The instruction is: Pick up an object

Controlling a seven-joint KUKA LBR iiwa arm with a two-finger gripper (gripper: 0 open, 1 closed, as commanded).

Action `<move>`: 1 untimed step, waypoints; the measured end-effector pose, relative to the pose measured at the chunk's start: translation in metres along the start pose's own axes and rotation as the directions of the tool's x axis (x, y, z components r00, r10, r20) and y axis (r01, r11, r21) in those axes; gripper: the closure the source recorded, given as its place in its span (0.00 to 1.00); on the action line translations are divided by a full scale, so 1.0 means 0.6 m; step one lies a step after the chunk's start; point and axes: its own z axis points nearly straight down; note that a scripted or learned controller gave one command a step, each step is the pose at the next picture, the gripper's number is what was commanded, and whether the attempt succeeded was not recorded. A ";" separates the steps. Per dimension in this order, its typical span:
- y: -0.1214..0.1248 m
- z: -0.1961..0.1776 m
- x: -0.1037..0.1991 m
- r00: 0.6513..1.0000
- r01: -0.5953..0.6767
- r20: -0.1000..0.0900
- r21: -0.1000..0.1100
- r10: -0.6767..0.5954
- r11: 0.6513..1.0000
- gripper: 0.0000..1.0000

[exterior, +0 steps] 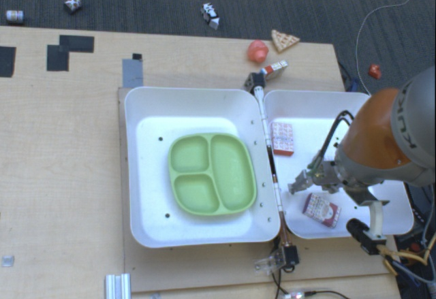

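In the right bin (pixel 381 108) lie two small objects. A pink and white box (pixel 283 137) rests near the bin's left wall at the back. A red and white packet (pixel 321 210) lies near the front. My gripper (pixel 305 183) hangs over the bin just above and left of the packet, between the two objects, with nothing seen in it. The grey arm with its orange band (pixel 371 137) covers the bin's right half.
The left bin (pixel 146 154) holds a green divided plate (pixel 212 174). Behind the bins on the bench lie a red ball (pixel 257 51), a pizza-slice toy (pixel 285 39) and a small red-tipped tube (pixel 274 69). Small items are scattered on the carpet beyond.
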 end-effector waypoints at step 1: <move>0.003 -0.018 0.001 1.000 0.002 0.000 -0.004 -0.002 1.000 1.00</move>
